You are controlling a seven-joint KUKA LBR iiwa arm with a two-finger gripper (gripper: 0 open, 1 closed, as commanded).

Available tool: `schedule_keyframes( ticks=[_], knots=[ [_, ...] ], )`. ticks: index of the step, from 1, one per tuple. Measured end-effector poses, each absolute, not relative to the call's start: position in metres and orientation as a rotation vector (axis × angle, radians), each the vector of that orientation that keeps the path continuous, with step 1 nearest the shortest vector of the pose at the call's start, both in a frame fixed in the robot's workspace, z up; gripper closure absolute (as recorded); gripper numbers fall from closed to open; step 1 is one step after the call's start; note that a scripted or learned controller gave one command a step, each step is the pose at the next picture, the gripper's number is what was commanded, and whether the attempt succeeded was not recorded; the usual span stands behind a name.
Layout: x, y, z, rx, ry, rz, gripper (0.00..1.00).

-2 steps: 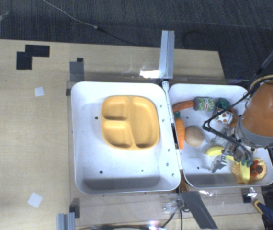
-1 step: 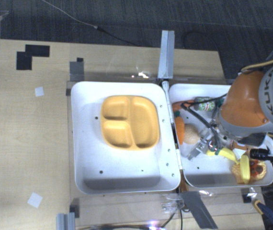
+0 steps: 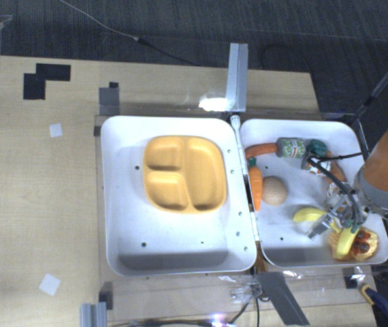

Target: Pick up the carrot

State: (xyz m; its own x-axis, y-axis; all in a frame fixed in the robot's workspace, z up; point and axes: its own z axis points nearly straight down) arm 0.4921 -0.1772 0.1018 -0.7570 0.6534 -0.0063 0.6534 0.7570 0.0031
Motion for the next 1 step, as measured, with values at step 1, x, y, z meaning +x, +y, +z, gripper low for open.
schedule_keyframes(
  ticks=[1],
  knots=[
    [0.5249, -0.0829, 0.1220, 1.796, 2.573, 0.006, 0.00]
  ],
)
